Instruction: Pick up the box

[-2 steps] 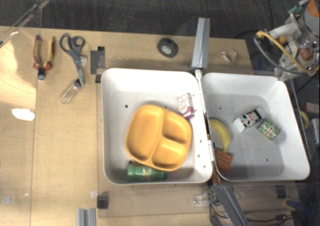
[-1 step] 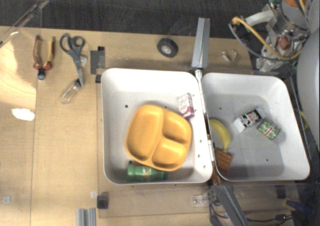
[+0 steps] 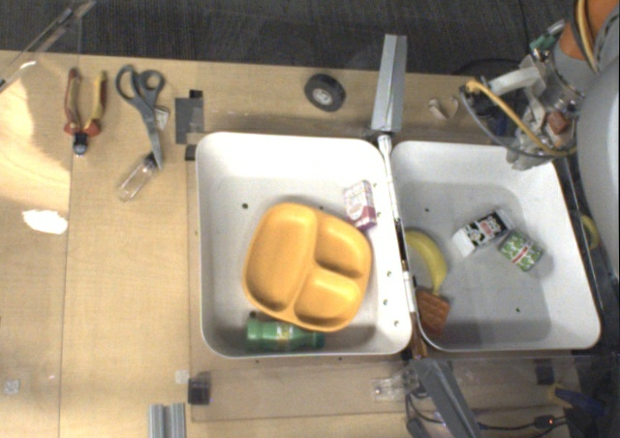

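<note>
Worktop (image 3: 116, 310), two white bins side by side. Left bin (image 3: 218, 233): yellow divided tray (image 3: 308, 266), tilted; green bottle (image 3: 281, 333) lying partly under the tray's near edge; small pink-and-white box (image 3: 359, 203) against the right wall, just beside the tray's far corner. Right bin (image 3: 572, 320): banana (image 3: 429, 259) at the left wall, brown item (image 3: 433, 311) just below it, black-and-white carton (image 3: 480, 231) touching a green can (image 3: 520, 251) near the middle. Arm (image 3: 572, 58) at the upper right, wrist and cabling above the right bin's far corner, well apart from every item. Jaws: state cannot be told from this view. Off-bin items: scissors (image 3: 145, 102), pliers (image 3: 82, 107), tape roll (image 3: 325, 91). Risks, as judged: two box-like candidates exist, one per bin, so the wrong one may be chosen. The pink box sits tight to wall and tray; a descending finger may strike the rim or tray and push the box aside. The carton touches the can; a closing grip may catch both or nudge the carton askew and close on nothing.
</note>
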`<state>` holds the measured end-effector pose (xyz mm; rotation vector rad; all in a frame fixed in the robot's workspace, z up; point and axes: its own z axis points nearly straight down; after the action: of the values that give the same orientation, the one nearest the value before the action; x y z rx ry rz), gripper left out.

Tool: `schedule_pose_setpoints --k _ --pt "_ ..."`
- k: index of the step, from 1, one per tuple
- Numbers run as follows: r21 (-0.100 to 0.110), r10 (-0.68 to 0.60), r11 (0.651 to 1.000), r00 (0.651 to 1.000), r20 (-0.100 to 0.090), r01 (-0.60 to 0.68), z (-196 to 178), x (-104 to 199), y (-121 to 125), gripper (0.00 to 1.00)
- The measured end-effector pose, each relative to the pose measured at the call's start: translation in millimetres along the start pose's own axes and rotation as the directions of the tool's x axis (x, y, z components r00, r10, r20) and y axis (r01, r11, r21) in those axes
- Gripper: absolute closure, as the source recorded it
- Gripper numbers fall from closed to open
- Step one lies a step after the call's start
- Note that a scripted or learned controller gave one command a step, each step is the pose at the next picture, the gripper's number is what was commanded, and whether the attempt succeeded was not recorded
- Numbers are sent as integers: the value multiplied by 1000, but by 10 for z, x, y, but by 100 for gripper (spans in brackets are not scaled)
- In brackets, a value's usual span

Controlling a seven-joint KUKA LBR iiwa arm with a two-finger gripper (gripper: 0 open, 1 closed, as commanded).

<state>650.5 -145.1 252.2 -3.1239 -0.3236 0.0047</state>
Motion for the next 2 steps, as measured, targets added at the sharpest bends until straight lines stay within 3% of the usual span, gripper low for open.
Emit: schedule_pose_setpoints --k 1,2 --pt "-1 -7 1000 1000 -5 7 -401 74 -330 100" --pt "-2 -16 1000 1000 -6 16 -1329 -341 330 100"
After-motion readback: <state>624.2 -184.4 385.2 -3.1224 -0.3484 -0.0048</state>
